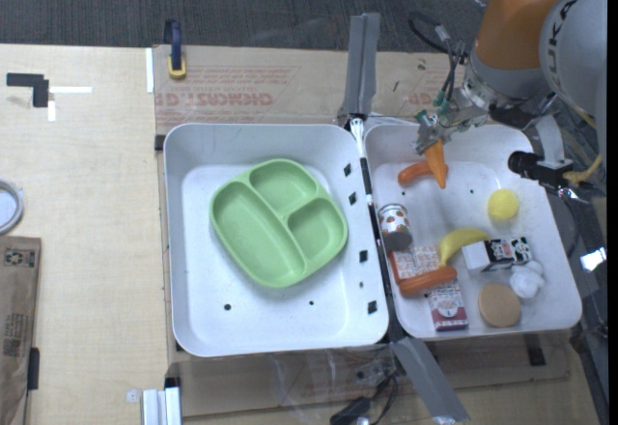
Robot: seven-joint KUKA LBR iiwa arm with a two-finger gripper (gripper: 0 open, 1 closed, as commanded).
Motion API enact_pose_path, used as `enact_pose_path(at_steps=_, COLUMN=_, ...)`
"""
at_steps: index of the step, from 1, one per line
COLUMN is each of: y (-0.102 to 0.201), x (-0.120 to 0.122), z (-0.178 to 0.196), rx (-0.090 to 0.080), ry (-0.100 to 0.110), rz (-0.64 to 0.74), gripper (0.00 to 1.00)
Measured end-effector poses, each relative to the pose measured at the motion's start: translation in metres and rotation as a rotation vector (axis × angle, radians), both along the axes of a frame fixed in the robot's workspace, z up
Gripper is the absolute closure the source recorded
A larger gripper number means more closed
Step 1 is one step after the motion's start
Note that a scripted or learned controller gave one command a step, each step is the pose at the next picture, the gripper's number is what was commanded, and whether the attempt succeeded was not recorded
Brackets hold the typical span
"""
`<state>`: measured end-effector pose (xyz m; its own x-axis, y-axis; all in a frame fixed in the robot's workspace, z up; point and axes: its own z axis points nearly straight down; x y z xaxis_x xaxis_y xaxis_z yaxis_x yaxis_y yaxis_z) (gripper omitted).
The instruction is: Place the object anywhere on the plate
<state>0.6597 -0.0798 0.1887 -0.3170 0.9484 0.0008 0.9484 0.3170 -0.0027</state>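
From above, the end effector (432, 138) hangs over the far end of the right bin (555, 317), its fingers pinching the top of an orange carrot (437, 165), which dangles from them, pointing down. Directly below and slightly left of the end effector a second orange carrot-like piece (413, 174) lies on the bin floor, touching or just beside the held one; which, I cannot tell. Further toward the camera from the end effector sit a small can (392, 220), a red-and-white packet (415, 264), a long orange piece (427, 282), a banana (462, 242), and a small red box (447, 307). To the right of the end effector lies a yellow lemon (503, 206), with a black-and-white carton (499, 252), a white crumpled lump (526, 283) and a tan round disc (500, 305) nearer the camera. Well to the left of the end effector, the green divided plate (278, 221) rests in the left bin (193, 317) on the worktop (77, 220).
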Motion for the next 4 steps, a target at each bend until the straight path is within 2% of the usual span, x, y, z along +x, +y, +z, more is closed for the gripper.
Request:
enact_pose_path(at_steps=1, y=0.109, x=-0.018, z=-0.001, rx=-0.001, ry=0.003, rz=0.071, gripper=1.00)
enact_pose_path(at_steps=2, y=0.142, x=-0.058, z=-0.001, rx=-0.001, ry=0.003, rz=0.087, gripper=1.00)
enact_pose_path(at_steps=3, y=0.141, x=-0.058, z=-0.001, rx=-0.001, ry=0.003, rz=0.085, gripper=0.00)
enact_pose_path(at_steps=4, y=0.203, x=-0.016, z=-0.047, rx=-0.002, ry=0.001, rz=0.134, gripper=0.00)
